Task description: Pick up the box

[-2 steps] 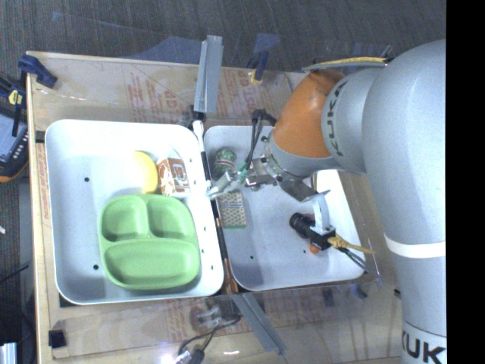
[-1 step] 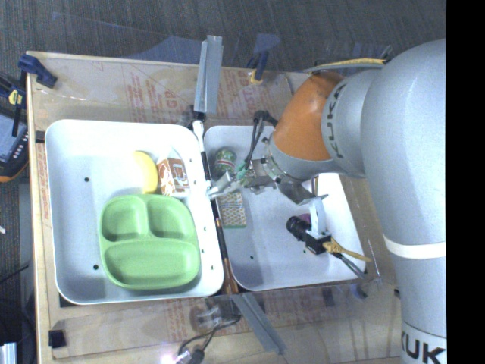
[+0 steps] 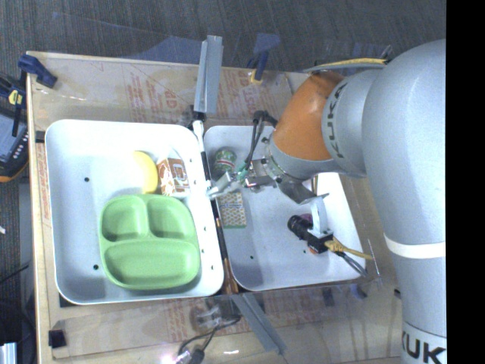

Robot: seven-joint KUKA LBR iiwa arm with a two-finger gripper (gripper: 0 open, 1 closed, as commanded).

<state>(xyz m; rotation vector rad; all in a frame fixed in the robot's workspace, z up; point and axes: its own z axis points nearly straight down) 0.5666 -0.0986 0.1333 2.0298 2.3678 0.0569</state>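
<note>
A green plastic divided tray (image 3: 150, 240) with three compartments lies in the lower part of the left white bin (image 3: 68, 196), with a yellow rounded object (image 3: 146, 171) just above it toward the frame's centre. In the right white bin (image 3: 280, 268), a small round greenish can (image 3: 225, 158) sits near the upper left corner and a patterned rectangular sponge (image 3: 233, 210) lies below it.

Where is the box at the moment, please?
In the camera view, the box lies in the left bin, near its right wall, between the yellow object and above the green tray.
</note>
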